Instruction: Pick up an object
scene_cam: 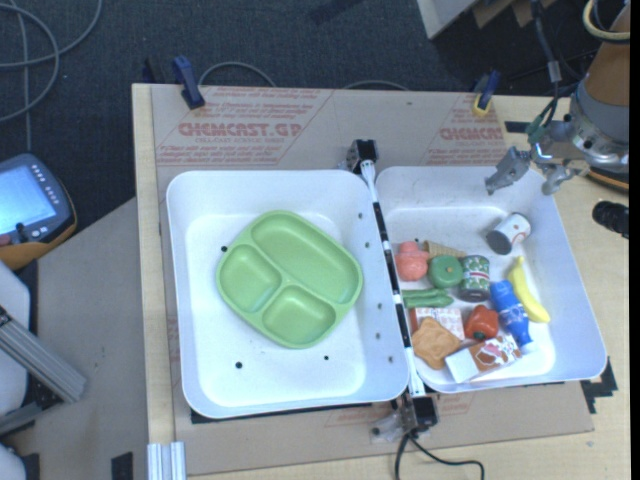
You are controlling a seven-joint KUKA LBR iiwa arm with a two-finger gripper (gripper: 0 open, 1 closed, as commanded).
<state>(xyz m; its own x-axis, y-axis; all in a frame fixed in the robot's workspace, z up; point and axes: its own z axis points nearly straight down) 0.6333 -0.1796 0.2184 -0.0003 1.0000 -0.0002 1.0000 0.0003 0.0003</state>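
Nearest you, toy food piled along the right bin's (580, 353) front edge, a yellow banana (529, 293) beside a blue bottle (509, 306), a green divided plate (290, 278) mid left bin (190, 268), at the far right corner your gripper (528, 167) poised, fingers spread, grasping nothing

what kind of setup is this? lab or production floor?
Most likely a robotics lab pick-and-place bench: two white bins clamped to a board, toy food and small cans heaped in the right one, a green divided tray in the left, loose cables on the floor.
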